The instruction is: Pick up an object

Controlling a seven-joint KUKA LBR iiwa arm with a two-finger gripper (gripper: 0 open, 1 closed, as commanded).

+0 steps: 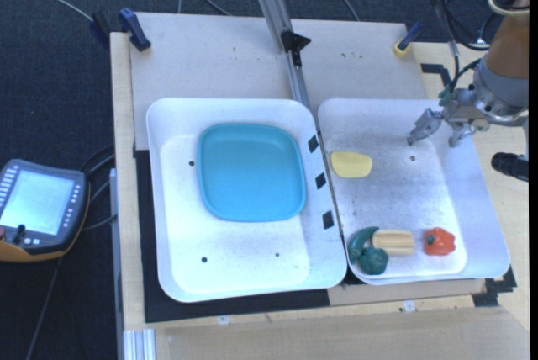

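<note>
Your claw (441, 129) hangs open and empty above the right bin (479, 182); next, lower it onto the yellow piece (350, 164).

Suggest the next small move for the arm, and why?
Probably shift the tool toward the yellow piece in the right bin, then lower. The tool hangs open over bare bin floor near the far right corner, holding nothing. The yellow piece lies alone, nearest; the green, tan and red items crowd the near edge.
</note>
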